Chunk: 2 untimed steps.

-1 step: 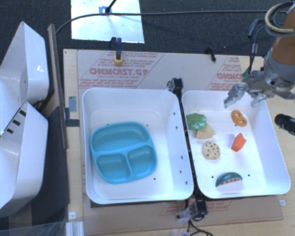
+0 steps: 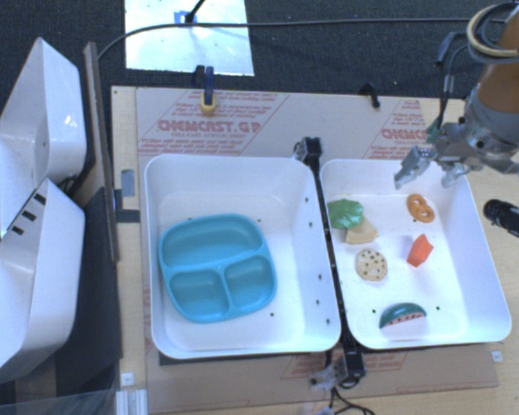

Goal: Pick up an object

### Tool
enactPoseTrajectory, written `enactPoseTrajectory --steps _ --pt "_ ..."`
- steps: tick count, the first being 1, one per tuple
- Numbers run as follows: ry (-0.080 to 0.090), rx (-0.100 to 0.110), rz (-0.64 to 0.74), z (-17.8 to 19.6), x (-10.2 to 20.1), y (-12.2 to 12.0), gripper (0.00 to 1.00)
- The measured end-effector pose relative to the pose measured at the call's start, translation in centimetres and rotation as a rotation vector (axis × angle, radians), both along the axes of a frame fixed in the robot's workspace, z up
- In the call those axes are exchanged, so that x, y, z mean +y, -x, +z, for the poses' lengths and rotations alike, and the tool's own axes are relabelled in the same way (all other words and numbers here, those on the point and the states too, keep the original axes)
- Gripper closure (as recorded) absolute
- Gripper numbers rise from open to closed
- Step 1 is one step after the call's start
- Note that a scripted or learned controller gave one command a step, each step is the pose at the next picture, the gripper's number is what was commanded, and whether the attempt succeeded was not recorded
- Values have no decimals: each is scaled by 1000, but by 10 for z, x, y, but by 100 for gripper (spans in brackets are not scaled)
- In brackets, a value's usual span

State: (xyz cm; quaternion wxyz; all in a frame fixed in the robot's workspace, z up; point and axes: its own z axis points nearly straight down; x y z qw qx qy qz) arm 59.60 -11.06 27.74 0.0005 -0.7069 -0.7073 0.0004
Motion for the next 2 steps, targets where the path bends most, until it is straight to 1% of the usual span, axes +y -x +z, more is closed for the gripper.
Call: enactPoseTrajectory --steps 1,2 --pt "-1 4 0 -46 7 -2 0" --pt "0 4 0 -92 3 -5 0"
